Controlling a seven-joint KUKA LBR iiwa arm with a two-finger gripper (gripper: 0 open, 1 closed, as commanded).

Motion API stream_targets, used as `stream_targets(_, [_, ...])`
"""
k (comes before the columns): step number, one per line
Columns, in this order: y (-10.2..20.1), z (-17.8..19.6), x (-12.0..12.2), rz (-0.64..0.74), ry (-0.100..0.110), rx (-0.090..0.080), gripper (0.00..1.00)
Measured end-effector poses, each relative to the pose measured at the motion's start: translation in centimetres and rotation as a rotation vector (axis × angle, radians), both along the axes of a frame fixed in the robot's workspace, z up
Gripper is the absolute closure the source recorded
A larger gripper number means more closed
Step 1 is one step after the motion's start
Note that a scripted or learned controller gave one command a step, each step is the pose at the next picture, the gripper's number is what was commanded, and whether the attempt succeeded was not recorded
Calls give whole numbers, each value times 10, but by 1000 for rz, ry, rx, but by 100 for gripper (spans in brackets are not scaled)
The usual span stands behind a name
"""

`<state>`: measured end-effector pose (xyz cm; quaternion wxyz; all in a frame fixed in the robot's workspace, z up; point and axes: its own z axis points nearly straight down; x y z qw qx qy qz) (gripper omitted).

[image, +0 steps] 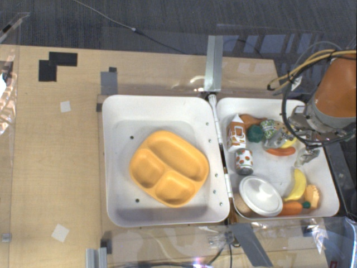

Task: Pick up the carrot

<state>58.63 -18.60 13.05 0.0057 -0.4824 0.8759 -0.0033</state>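
We see the carrot (292, 207) at the near edge of the right bin (332, 201), long axis left-right, between the silver bowl (260, 196) and banana (298, 184). Gripper (305, 156) hangs farther back, toward the right wall; can't tell its opening. Tight room: bin wall just behind.

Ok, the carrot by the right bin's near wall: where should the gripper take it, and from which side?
Probably from above, across the bare orange middle of the carrot. It lies flat and lengthwise along the bin's near wall, with the silver bowl over its left end and the banana just behind, so side approaches look blocked.
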Motion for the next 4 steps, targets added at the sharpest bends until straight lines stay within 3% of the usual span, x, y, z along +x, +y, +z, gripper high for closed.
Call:
stream_targets(1, [22,-42,-88,67,1,-2,0])
stream_targets(2, [39,-12,-95,125,-2,-3,0])
stream_targets(3, [26,-39,-84,98,-7,-2,0])
stream_targets(4, [29,-24,-77,102,-26,-3,100])
